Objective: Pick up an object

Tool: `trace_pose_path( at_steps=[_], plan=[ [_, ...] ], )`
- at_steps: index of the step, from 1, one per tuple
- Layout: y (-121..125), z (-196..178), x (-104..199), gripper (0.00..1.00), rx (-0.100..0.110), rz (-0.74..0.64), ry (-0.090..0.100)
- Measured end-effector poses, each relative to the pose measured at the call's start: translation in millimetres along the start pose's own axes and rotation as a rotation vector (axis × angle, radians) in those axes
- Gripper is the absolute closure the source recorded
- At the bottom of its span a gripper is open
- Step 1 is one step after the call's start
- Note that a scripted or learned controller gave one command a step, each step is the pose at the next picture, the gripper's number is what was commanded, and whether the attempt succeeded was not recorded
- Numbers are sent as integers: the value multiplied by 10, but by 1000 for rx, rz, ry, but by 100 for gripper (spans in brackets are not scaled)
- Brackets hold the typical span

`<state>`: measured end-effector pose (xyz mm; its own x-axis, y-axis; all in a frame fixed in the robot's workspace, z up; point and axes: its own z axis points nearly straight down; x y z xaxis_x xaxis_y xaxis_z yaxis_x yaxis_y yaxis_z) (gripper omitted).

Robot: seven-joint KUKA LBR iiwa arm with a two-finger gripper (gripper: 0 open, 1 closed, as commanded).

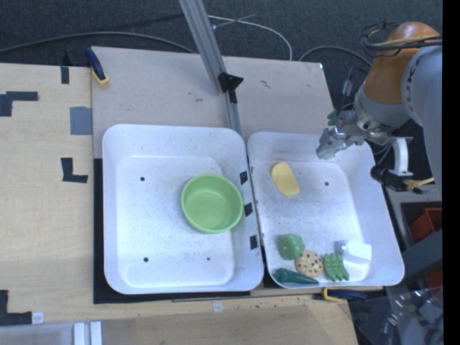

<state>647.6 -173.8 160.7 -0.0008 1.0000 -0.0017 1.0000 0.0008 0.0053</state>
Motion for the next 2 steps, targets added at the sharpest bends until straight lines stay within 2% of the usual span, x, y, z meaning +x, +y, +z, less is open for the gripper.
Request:
trace_pose_path(
  at_steps=[2],
  plan=[
    [109,-1140,15,100,0,-1,0]
  ],
)
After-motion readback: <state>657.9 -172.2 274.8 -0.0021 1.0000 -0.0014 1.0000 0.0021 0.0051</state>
